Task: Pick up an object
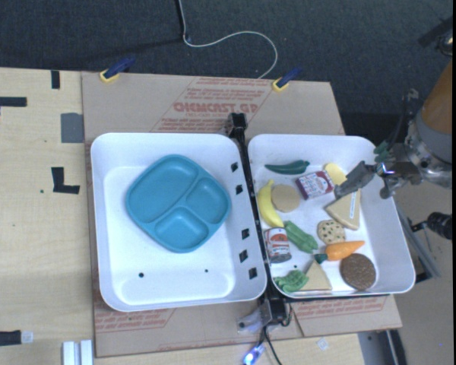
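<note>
Hovering with the gripper [359, 179] over the crowded right bin [384, 238], just above the cheese wedge [346, 213], probably as the nearest target; impossible to tell whether clenched or released.

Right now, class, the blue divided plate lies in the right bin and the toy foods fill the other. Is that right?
Not quite. The camera view shows the blue divided plate in the left bin; the toy foods, such as the banana, fill the right bin.
</note>
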Controlling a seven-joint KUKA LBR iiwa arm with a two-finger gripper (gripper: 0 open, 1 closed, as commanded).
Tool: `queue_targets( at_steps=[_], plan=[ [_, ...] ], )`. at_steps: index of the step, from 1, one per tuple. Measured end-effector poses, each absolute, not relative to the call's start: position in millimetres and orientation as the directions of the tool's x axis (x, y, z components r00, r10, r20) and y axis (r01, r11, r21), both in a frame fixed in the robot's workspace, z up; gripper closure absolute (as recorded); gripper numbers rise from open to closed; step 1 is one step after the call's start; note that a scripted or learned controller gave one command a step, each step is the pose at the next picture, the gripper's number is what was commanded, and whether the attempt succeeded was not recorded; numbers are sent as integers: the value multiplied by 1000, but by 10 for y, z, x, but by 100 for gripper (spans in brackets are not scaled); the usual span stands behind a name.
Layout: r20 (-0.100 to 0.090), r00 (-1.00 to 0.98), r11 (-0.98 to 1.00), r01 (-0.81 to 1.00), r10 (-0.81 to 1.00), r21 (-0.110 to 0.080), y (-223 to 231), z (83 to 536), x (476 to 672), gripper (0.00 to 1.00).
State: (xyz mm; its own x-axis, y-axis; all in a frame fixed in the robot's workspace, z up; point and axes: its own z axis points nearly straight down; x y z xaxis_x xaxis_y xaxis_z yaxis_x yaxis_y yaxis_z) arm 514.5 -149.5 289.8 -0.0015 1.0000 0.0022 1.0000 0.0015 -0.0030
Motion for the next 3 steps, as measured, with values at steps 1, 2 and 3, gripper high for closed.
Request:
queue_targets(
  at_steps=[1, 2, 3],
  plan=[
    [4, -4, 4, 1000, 1000, -9, -933, 2403, 4812, 0],
    [0, -2, 2, 1000, 1000, -3, -961, 2528, 4832, 100],
    [1, -4, 4, 1000, 1000, -5, -955, 2620, 4833, 100]
  ],
)
